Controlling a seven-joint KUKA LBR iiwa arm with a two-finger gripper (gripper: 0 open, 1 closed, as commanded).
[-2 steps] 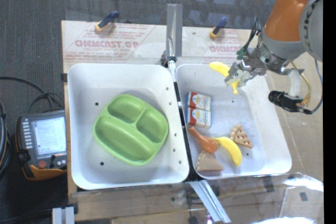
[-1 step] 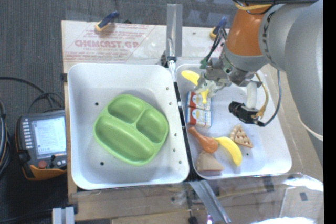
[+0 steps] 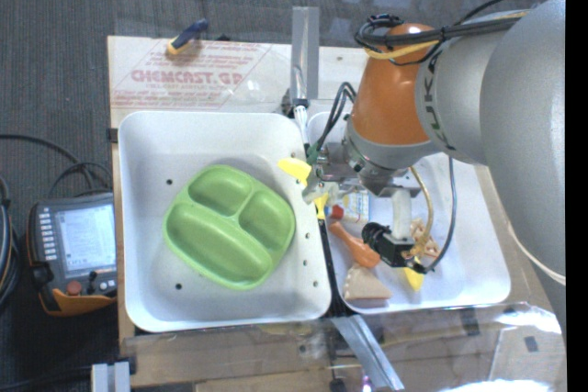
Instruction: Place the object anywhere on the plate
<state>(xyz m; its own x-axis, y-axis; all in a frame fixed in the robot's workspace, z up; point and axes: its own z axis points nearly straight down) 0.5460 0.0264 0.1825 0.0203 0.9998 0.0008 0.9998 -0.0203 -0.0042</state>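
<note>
While the arm (image 3: 478,78) reaches in from the right, its orange band sits above the back of the right bin (image 3: 478,289), and the gripper (image 3: 331,184) hangs below the wrist, close to the wall shared by the two bins. The wrist hides most of it from this angle, so I cannot tell whether it is wide, narrow or holding anything.

A yellow piece (image 3: 294,170) shows just left of the gripper, over the right edge of the left bin (image 3: 147,151). It seems to be touching the gripper or resting on the rim, but the view is too cluttered there to say which. It is near the green plate (image 3: 230,223) but apart from it.

The plate is divided into three compartments and lies flat in the middle of the left bin.

An orange carrot-shaped piece (image 3: 352,245) lies at a slant in the right bin, in front of the gripper, with a tan wedge (image 3: 367,289) just beyond it near the front wall.

Off the bench, a handheld control unit (image 3: 72,248) with a screen rests to the left. A small blue and yellow clamp (image 3: 186,37) lies on the lettered board (image 3: 193,78) behind the left bin.
</note>
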